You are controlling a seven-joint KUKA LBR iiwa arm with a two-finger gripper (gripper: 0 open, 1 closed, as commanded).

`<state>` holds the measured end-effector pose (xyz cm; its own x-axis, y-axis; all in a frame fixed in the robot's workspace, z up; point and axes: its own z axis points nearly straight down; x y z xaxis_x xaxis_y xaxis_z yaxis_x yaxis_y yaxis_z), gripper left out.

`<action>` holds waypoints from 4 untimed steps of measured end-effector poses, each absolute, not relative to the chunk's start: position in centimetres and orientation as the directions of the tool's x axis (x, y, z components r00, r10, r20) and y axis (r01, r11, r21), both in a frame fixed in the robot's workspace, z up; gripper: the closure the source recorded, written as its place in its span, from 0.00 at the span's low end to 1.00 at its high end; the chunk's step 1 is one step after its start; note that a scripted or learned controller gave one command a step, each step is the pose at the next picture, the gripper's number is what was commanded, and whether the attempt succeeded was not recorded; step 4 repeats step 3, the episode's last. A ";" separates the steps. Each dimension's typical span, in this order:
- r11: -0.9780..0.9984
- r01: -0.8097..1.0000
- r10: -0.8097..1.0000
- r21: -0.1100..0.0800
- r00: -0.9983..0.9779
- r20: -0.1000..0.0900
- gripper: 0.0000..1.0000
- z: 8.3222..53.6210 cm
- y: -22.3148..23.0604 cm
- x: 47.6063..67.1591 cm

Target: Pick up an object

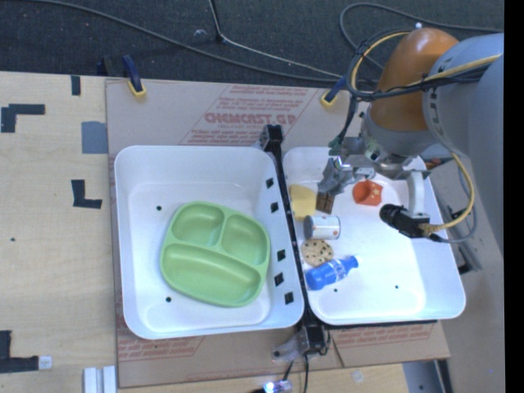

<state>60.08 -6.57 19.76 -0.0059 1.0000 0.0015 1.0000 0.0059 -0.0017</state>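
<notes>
My gripper point(327, 196) hangs low in the right bin point(393, 293), at its upper left, with its dark fingers pointing down. Just left of the fingertips lies a yellow block point(300, 200). Right below them sits a small white can point(322, 227) on its side. An orange-red object point(368, 191) rests to the right of the gripper. Further toward the front lie a round cookie point(315, 252) and a blue bottle point(331, 272). I see nothing held between the fingers.
The left bin point(139, 178) holds a green divided plate point(216, 253). A black divider strip point(283, 219) runs between the bins. A black cable connector point(406, 219) on the arm hangs over the right bin. Cables trail across the dark floor behind the bench.
</notes>
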 end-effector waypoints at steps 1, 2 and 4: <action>0.005 1.000 1.000 -0.003 -0.005 0.001 1.00 19.4 -1.9 58.5; 0.007 1.000 1.000 -0.001 -0.007 0.002 1.00 20.1 3.3 58.1; 0.006 1.000 1.000 -0.003 -0.006 0.001 1.00 21.1 7.2 56.1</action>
